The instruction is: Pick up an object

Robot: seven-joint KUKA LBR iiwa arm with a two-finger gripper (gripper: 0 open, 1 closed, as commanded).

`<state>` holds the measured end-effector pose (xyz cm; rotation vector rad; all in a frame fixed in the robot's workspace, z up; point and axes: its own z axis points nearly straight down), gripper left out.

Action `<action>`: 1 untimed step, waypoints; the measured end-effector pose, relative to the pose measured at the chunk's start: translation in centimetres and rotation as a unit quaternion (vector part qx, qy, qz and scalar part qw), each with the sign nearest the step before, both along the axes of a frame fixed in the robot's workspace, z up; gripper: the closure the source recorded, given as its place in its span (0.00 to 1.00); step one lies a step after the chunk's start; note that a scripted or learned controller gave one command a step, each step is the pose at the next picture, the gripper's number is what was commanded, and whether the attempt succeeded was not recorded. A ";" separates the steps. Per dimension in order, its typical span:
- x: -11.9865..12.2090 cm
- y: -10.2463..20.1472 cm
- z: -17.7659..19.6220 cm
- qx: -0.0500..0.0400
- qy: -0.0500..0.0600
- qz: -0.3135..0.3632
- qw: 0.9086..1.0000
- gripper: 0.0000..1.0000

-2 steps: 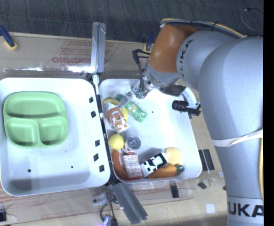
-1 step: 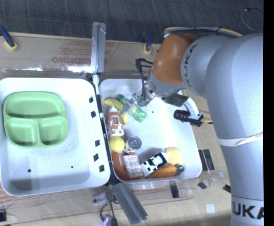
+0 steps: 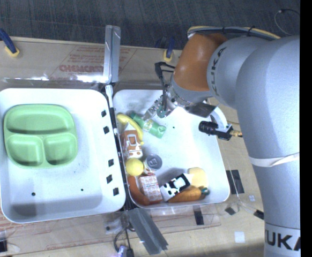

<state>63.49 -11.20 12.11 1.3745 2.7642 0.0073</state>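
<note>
My gripper reaches down into the back left part of the right bin, under the orange wrist band. Its tip is right above a small green bottle lying on the bin floor, close to it or touching. A yellow banana lies just left of the bottle. Nothing is visibly lifted off the floor.
Down the right bin's left side lie an orange box, a lemon, a round metal can and a red-white packet. A black-white toy, a carrot and a yellow piece sit in front. The left bin holds a green divided tray.
</note>
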 end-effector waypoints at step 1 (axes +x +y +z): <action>-0.4 0.1 -0.7 0.001 0.007 0.000 1.000 0.00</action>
